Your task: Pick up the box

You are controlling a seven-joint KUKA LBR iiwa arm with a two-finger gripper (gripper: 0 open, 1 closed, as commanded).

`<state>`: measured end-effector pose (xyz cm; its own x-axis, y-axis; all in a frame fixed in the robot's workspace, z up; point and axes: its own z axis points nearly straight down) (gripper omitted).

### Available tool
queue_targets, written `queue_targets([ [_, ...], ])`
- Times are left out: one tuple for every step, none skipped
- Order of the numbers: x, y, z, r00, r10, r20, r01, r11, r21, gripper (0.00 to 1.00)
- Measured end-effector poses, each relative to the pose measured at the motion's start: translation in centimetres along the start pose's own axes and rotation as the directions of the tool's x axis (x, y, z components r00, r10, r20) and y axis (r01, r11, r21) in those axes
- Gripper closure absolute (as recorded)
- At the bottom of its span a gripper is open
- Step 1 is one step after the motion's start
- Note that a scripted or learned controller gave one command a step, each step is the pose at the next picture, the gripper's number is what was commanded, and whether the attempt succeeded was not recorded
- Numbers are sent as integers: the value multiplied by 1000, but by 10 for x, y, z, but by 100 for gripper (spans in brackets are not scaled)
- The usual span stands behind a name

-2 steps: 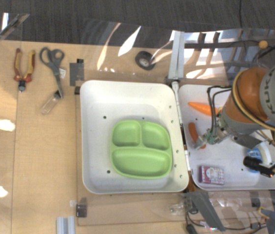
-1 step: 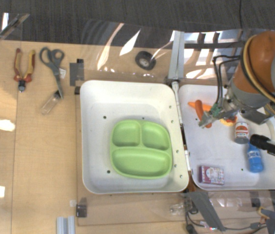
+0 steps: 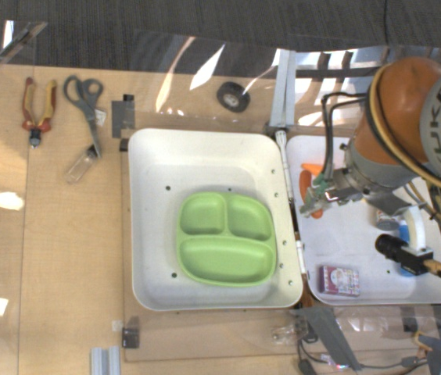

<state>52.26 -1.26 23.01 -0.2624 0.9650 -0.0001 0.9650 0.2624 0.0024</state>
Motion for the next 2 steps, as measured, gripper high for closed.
queue_targets([
  [53,-2,35,923,386,1,-386,923,4,100],
  [116,-5,48,833,553,2,-553,833,5,100],
])
